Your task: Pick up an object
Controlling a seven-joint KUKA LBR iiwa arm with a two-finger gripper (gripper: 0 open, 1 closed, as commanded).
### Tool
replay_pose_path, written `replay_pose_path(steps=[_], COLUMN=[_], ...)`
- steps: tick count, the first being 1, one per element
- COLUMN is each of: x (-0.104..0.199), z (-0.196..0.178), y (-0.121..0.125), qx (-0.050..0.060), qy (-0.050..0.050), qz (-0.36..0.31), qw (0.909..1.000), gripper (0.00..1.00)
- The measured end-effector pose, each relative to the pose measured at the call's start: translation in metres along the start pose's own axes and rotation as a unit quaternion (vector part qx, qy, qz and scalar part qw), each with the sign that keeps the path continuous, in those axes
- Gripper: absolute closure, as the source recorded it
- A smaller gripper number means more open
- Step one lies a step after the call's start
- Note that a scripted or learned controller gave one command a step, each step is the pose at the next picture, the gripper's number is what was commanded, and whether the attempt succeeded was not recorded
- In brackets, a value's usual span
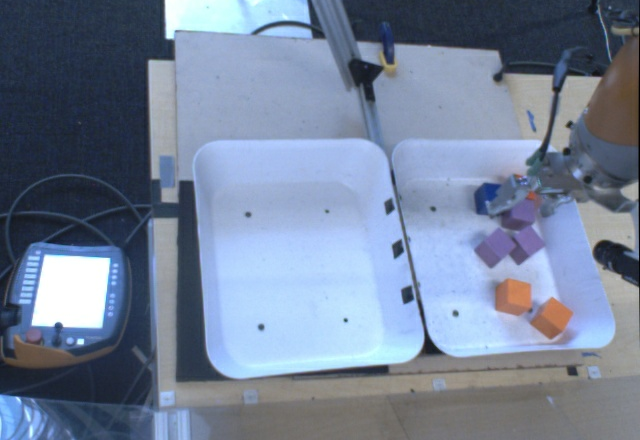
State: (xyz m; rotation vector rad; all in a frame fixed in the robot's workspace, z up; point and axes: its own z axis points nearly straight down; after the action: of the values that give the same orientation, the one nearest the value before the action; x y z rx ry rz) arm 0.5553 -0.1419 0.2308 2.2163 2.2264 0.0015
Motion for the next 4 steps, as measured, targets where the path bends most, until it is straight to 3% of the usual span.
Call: replay_pose_path(steps=[1,3,4], x=[0.0,0.0,-0.002], z=[0.0,0.103,0.116], y=[0.0,0.001,0.006], qx=[0.0,0.001,-0.008], qy=[0.0,0.0,-0.003], qz=[0.0,0.001,0.001], qw=[1.0,1.0,1.0], gripper=[0.0,0.0,0.0])
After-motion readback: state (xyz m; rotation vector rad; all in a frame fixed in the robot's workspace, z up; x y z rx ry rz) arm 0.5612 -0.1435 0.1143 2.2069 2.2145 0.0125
